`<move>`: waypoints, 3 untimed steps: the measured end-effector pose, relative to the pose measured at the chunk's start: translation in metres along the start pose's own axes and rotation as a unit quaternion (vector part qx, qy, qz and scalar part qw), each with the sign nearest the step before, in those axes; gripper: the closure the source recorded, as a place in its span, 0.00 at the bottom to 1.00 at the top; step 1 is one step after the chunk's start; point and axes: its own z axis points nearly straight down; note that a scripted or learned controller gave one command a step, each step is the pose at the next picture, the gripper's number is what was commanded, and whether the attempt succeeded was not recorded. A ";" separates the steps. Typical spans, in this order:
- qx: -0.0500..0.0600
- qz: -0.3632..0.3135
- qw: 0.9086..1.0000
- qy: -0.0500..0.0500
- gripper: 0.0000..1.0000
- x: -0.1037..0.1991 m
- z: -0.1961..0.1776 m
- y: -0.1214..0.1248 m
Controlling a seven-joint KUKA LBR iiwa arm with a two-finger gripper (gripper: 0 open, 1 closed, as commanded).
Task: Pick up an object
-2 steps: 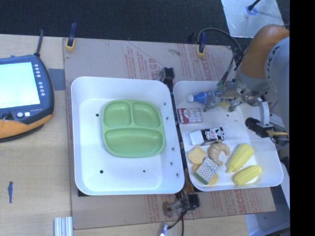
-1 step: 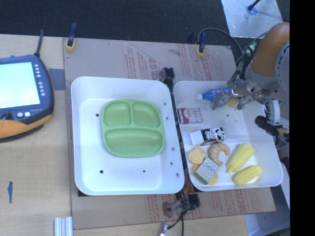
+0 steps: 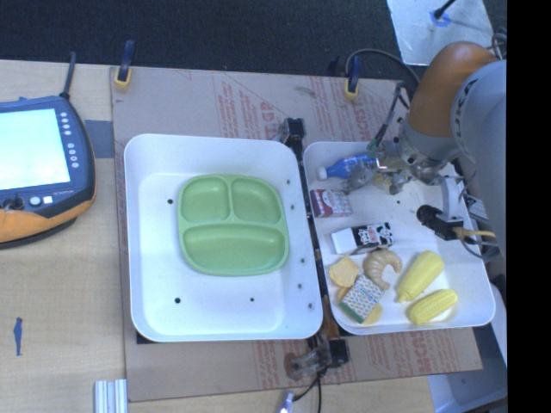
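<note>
**Pincer over the far end of the right bin, beside a bottle**

The pincer (image 3: 385, 172) hangs over the far part of the right bin (image 3: 406, 219); I cannot tell whether it is wide or narrow. Just view-left of it lies one blue-and-white bottle (image 3: 349, 166), but whether they touch cannot be judged. The packet print and the red lettering on the cardboard sheet (image 3: 215, 101) under the bins are too small to read. Nearer the camera than the pincer are one dark red packet (image 3: 330, 202), one black-and-white carton (image 3: 368, 235), one croissant (image 3: 384, 265), one yellow cracker (image 3: 344, 272), one green-edged packet (image 3: 362, 298) and two corn cobs (image 3: 419, 275) (image 3: 432, 306), the last five crowded toward the near rim. Bare bin floor lies between pincer and cobs. Well view-left, the left bin (image 3: 155, 274) holds one green divided plate (image 3: 232, 224) with a bare margin all round.
</note>
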 end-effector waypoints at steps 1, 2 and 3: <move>-0.007 0.000 1.000 0.000 0.00 0.079 -0.133 0.002; -0.003 0.000 1.000 -0.002 0.00 0.027 -0.070 -0.045; -0.004 0.000 1.000 -0.002 0.00 -0.012 0.000 -0.053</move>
